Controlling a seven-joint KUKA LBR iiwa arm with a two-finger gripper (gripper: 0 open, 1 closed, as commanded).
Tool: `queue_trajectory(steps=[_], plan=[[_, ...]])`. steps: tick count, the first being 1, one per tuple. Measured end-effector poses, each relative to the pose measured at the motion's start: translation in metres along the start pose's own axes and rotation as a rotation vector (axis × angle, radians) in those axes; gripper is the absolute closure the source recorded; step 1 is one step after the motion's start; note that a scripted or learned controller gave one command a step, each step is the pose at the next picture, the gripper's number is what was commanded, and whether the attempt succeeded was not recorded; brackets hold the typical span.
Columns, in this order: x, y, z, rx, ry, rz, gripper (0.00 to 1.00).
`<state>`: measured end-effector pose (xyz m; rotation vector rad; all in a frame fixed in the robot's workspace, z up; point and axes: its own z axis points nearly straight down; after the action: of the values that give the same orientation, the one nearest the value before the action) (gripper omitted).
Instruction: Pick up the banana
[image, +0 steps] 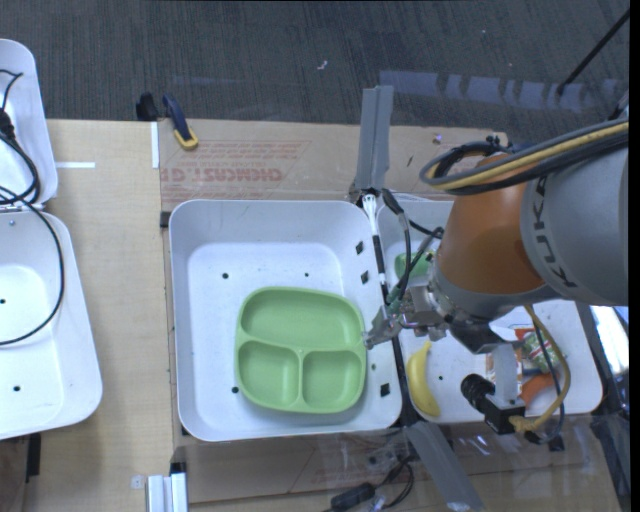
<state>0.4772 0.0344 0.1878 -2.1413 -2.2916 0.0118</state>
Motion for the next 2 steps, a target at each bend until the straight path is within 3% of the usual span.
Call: queue_trajectory(steps=[1,2], plan=[[-0.046,-0.003,0.000,-0.001,0.001,-0.003,0.00],[-0.123,-0.008,0.000,-0.002,0.001,0.022,0.00]])
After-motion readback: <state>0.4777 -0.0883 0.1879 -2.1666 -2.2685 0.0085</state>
